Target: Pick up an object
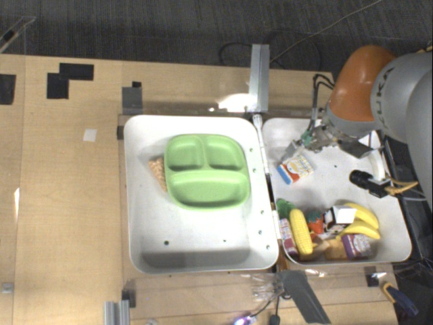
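1. Upper right of the frame, the grey arm (399,93) with its orange band reaches over the right bin (399,246).
2. Its gripper (306,143) hangs low at the bin's upper left part; whether it is parted or closed cannot be told, and no item is seen in its grasp.
3. Just below the gripper lies a small white, red and blue packet (296,168) on the bin floor.
4. Along the bin's lower edge sit a corn cob (301,232), a banana (362,221) and a purple packet (356,246), crowded together.
5. Left of centre, the left bin (145,242) bears a green divided plate (206,170), with a tan cracker-like piece (157,172) touching the plate's left rim.
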`<state>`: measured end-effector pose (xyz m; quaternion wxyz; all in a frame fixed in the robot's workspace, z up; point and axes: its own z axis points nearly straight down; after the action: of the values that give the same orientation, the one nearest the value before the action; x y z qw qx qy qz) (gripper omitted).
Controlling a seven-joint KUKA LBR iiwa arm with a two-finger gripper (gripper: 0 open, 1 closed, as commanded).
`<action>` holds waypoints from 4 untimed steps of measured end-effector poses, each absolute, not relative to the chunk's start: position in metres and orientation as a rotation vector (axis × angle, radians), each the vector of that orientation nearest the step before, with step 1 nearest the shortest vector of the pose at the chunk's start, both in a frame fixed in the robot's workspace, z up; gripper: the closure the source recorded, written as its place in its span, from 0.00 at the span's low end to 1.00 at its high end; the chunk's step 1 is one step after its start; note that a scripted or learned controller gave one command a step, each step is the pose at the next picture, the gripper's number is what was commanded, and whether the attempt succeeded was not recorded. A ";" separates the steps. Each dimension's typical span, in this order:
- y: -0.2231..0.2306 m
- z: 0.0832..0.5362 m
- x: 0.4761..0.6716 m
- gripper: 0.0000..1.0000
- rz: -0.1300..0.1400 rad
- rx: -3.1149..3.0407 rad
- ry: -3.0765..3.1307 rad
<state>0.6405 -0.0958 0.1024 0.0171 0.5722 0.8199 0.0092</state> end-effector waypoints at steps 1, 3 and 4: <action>-0.103 0.090 0.671 0.00 0.006 1.866 2.524; -0.100 0.102 0.673 0.00 0.015 1.857 2.527; -0.099 0.116 0.676 1.00 0.025 1.846 2.520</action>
<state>0.6765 -0.0993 0.1161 0.0089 0.5910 0.8066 0.0080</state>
